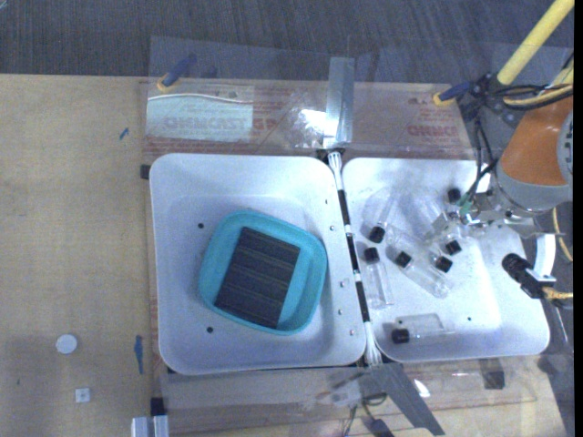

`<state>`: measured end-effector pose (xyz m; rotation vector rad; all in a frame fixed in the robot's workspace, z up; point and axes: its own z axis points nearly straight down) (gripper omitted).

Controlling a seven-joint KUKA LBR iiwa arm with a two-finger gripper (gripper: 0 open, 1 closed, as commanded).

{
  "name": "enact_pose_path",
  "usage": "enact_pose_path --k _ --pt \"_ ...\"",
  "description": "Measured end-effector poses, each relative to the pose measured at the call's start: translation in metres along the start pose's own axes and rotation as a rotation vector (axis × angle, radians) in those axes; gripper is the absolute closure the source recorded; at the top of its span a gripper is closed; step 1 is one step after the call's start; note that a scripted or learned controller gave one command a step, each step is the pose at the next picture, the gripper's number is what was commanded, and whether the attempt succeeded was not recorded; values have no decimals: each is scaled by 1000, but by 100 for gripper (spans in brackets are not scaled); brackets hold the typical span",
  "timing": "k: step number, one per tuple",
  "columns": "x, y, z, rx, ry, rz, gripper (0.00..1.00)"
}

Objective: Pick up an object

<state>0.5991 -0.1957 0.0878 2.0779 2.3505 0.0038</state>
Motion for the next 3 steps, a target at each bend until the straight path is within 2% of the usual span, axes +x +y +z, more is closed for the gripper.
enact_pose_path --k 1,2,3 --pt "-1 0 -10 -2 -1 2 100" --pt "31 58 -103 16 2 39 100" --pt "92 81 -122 3 -1 167 100"
